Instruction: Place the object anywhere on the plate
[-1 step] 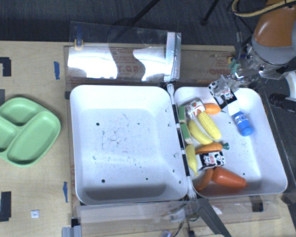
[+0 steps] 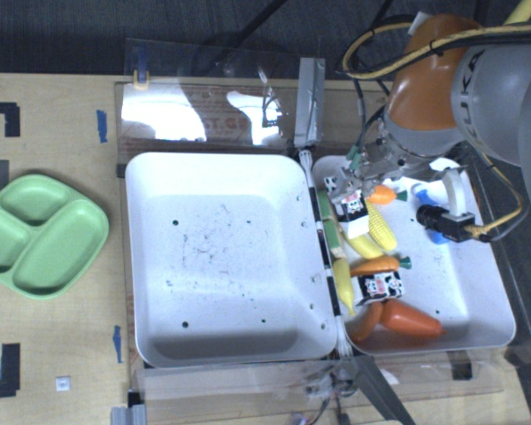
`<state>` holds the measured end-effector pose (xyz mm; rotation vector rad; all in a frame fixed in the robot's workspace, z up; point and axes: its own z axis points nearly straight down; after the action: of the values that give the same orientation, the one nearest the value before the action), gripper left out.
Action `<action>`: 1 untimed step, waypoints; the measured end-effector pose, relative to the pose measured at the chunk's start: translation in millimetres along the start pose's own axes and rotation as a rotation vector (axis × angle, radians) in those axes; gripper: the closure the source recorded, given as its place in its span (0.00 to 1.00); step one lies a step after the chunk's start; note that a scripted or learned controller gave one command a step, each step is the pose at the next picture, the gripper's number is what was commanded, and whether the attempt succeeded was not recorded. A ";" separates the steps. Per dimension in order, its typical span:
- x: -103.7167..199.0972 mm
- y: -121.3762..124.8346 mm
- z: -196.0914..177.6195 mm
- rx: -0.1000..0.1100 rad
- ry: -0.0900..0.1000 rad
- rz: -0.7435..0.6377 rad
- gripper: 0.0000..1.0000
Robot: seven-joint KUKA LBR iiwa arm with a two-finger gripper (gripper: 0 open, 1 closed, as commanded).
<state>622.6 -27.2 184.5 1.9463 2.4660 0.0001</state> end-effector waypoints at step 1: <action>69.6 -38.5 -21.7 -0.005 -0.006 0.295 1.00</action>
<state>569.0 31.5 206.2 2.2817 2.1484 0.0008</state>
